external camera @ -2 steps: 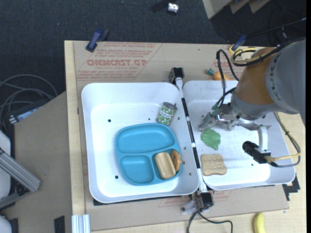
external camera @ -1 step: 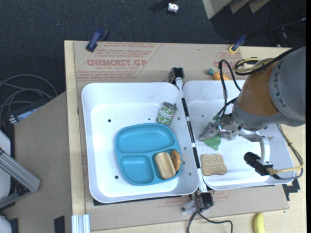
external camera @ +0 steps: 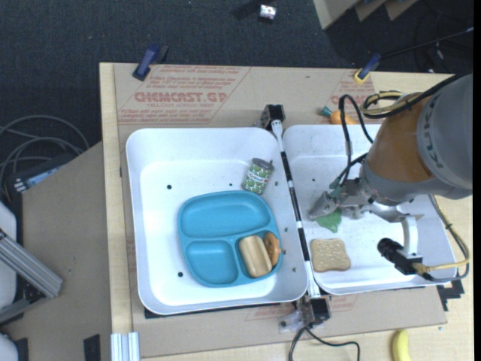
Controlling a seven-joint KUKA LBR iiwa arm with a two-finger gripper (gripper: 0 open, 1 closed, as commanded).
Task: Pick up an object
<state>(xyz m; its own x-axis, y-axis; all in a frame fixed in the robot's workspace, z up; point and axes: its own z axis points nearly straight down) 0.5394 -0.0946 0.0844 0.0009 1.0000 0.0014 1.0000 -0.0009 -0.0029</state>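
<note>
Dark carpet floor [external camera: 113,13] with loose cables around cardboard-topped bench [external camera: 188,96]. Two shallow white bins side by side on bench. Left bin [external camera: 150,201]: blue three-compartment plastic tray [external camera: 218,232], tan bread-roll-like item [external camera: 257,254] in its lower right compartment, small green-patterned can [external camera: 258,175] just above tray. Right bin [external camera: 353,273]: flat beige toast-shaped slice [external camera: 330,254] near front wall, small green leaf-like piece [external camera: 328,219] above it. Metal two-finger gripper [external camera: 328,204] low over green piece, touching or just above; fingers blurred, spread cannot be told.

Dark carpet floor [external camera: 83,21] around cardboard-topped bench [external camera: 180,96]
</note>
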